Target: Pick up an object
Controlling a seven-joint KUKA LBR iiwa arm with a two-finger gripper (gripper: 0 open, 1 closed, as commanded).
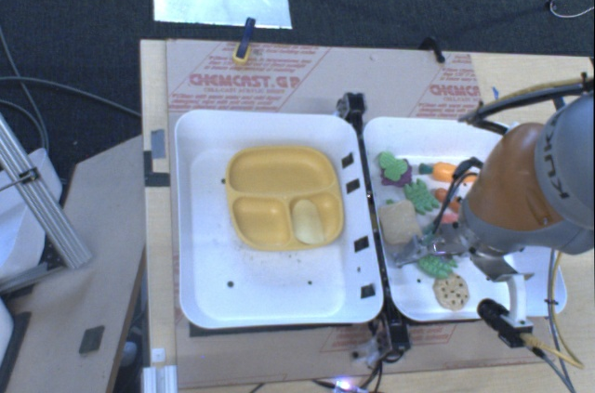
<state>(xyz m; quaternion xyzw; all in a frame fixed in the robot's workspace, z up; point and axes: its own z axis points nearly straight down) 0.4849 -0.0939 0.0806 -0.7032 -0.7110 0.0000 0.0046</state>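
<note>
The robot's claw (416, 249) reached low into the right bin (521, 303), its metal tips just beside a beige block (400, 219) and a green toy (435, 266); how far it was open could not be told. A round cookie (452, 292) lay just below it. Left of the claw, the left bin (200, 289) held a yellow divided tray (282, 196). Cardboard covered the bench (270, 80), above dark carpet (74, 1).

Two white bins are counted on the bench: a left bin (200, 224) and a right bin (409, 129). One yellow divided tray (282, 196) is seen in the left bin. One round cookie (451, 292) and one tan slice (400, 220) are seen in the right bin; the small green and orange pieces cannot be counted reliably.
</note>
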